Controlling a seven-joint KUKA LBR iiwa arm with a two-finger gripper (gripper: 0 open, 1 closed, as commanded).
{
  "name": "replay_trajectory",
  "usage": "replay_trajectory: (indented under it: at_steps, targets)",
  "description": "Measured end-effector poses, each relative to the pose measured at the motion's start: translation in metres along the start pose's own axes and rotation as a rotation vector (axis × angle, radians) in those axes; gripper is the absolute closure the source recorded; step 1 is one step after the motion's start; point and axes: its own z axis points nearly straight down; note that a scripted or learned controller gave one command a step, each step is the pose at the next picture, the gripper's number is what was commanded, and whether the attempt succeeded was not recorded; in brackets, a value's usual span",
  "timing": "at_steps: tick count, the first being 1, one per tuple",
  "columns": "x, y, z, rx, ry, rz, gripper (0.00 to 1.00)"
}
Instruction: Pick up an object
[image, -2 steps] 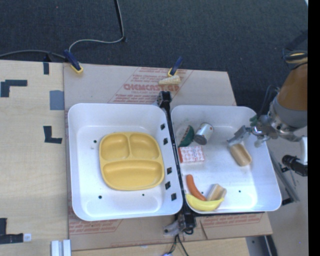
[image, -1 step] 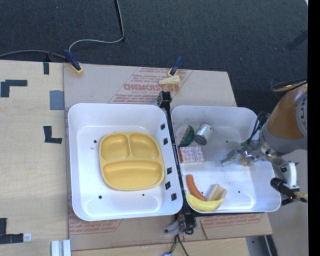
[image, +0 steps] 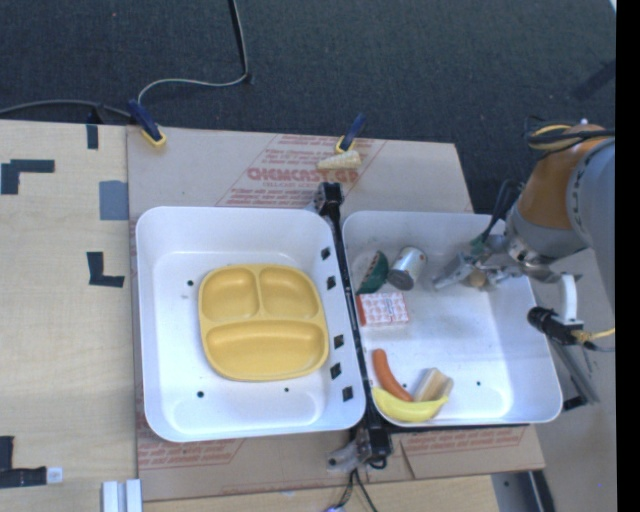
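Reached into the right bin from the right of the frame, with the gripper low over the upper part of that bin. Seemed to be the approach step, before any grasp. Cannot tell how far the jaws stood open; saw nothing between them.

Lay nearest, just left of the gripper: a small metal can, and beside it a green wedge. Lower, a red-and-white packet. At the bottom edge, an orange carrot, a yellow banana and a tan block, close together. In the left bin, a yellow divided plate.

Called next, probably, for a short move left toward the can, then a descent and closing around it.
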Motion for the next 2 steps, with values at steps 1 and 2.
replay_trajectory:
  at_steps: [1,2]
  targets:
    - [0.0001,0.0447,0.002,0.016,0.006,0.002,0.0]
    - [-0.0013,0.0454,-0.0072,0.009,-0.003,0.001,1.0]
